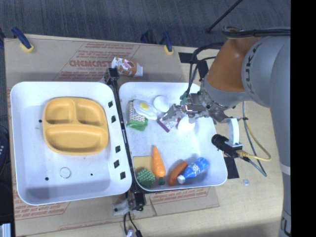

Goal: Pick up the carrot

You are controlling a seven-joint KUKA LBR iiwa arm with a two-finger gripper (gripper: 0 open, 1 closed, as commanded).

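Carrot lies in the right bin's front part, between a green toy and a sausage. Tool hovers well behind it; its state I cannot tell.

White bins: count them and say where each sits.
2. One white bin sits on the view's left, holding a yellow divided tray; the other sits on the right, holding the carrot.

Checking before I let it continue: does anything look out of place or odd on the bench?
One thing: a small wrapped packet lies outside both bins, on the cardboard behind them. The carrot lies intact in the right bin, among other toy food.
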